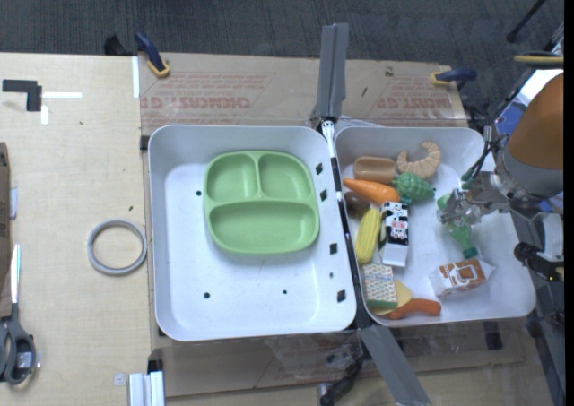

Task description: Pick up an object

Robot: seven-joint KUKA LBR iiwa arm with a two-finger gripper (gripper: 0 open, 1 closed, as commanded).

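One readable label: reversed "DEMCAS" on the cardboard [296, 90] behind both bins.

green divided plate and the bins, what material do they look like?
Green divided plate: likely moulded plastic, matte, one even colour with soft rounded ridges. Left bin and right bin: probably thin white plastic, slightly glossy, with rounded corners and a rolled rim; could be coated metal.
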